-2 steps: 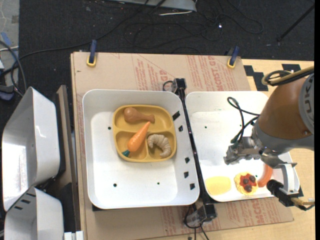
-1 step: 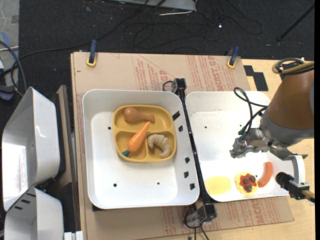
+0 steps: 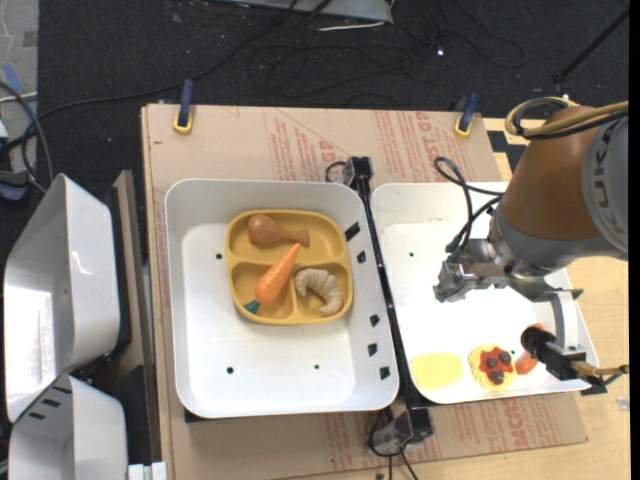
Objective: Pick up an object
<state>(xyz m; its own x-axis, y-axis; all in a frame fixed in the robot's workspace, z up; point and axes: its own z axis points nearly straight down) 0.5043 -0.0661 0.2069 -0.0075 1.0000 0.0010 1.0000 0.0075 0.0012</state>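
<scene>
My gripper (image 3: 452,284) hangs over the middle of the right bin (image 3: 420,208), under the grey and orange arm that reaches in from the right. Below it, near the bin's front edge, lie a flat pale yellow disc (image 3: 438,370), a small round tart with red and dark berries (image 3: 491,364) and a small orange-red piece (image 3: 528,363). The gripper is well apart from all three, up and to the left of the tart. I see nothing held by it.
The left bin (image 3: 200,368) bears a yellow divided plate (image 3: 240,230) with a brown drumstick (image 3: 277,231), an orange carrot (image 3: 277,275) and a pale shrimp (image 3: 320,287). A black divider with clips runs between the bins. White tubs stand off the bench at the left.
</scene>
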